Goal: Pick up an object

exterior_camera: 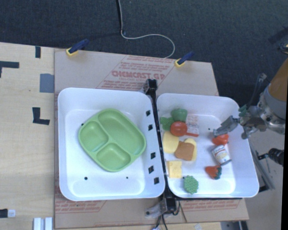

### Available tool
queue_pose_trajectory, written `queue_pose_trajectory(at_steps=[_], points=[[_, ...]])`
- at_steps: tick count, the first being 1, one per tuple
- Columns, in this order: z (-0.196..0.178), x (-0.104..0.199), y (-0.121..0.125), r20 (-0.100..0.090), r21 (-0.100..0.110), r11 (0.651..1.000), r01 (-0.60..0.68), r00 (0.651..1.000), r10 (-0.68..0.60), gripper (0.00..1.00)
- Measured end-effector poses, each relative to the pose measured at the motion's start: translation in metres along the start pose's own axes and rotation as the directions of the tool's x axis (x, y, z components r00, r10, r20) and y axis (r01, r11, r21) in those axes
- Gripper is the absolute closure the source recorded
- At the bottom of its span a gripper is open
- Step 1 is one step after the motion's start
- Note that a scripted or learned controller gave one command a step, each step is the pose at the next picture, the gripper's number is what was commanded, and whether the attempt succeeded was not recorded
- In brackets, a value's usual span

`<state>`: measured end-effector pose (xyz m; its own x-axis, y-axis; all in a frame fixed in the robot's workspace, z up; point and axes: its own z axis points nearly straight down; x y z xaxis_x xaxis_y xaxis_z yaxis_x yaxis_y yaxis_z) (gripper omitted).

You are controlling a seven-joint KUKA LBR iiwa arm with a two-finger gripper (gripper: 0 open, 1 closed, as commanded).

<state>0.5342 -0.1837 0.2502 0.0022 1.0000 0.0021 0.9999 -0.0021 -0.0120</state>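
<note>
As the arm [274, 102] leans in, gripper [235, 125] hangs over right bin [241, 182].

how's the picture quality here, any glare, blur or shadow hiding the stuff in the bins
Camera view: even, soft lighting with faint shadows; the white right bin looks bright but not blown out; the whole frame is low-resolution and slightly soft, so the label on the small jar cannot be read; the gripper is blurry, its fingers hard to make out; the green tray shows no glare.

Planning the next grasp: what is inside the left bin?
Inside the left bin lies a green divided plate; its three compartments hold nothing. Whatever lies beneath the plate is covered.
</note>
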Motion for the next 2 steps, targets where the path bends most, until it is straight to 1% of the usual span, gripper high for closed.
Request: queue_pose_trajectory(at_steps=[1,2], points=[[-0.006,0.0,0.002,0.002,-0.011,1.0,0.003,1.0,-0.003,0.0],[0.038,-0.001,0.0,0.002,-0.006,1.0,0.003,1.0,-0.003,0.0]])
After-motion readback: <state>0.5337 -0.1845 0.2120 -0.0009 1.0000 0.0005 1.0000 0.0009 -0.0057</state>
